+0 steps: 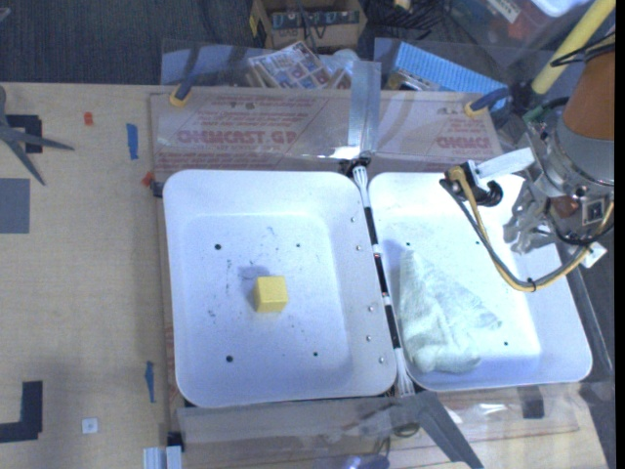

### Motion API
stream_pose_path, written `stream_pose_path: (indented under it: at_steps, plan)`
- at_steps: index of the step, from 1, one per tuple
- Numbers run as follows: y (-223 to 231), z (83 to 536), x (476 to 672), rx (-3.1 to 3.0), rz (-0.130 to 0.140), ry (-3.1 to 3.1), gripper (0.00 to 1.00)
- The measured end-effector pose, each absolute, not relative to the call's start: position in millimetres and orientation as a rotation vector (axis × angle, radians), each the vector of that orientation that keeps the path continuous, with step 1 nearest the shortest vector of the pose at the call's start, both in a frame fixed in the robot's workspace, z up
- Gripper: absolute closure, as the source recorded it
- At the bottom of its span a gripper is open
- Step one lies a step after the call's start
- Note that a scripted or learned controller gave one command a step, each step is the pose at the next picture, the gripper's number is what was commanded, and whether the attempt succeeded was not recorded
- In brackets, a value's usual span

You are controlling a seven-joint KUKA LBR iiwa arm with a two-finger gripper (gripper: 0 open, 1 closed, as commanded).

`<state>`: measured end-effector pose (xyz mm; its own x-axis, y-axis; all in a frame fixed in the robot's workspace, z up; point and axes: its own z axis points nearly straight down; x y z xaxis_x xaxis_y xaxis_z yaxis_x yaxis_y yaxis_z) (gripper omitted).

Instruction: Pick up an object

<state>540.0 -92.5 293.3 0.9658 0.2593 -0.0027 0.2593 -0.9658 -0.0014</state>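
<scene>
My claw (527,225) hangs over the right bin (557,360), and I cannot tell its grip. A yellow block (270,293) sits in the left bin (195,203); a white cloth (439,316) lies in the right one.

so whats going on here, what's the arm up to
A grey KUKA arm with an orange band reaches in from the right, its gripper above the right edge of the right bin. Nothing shows between its fingers. A crumpled white cloth lies in the right bin, toward its left side. A small yellow block sits alone near the middle of the left bin. Neither object has been picked up yet.
</scene>
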Motion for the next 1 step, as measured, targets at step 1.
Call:
stream_pose_path:
  at_steps: [1]
  plan:
    - [-52.3,314.5,543.5,-3.094,0.000,-0.549,1.00]
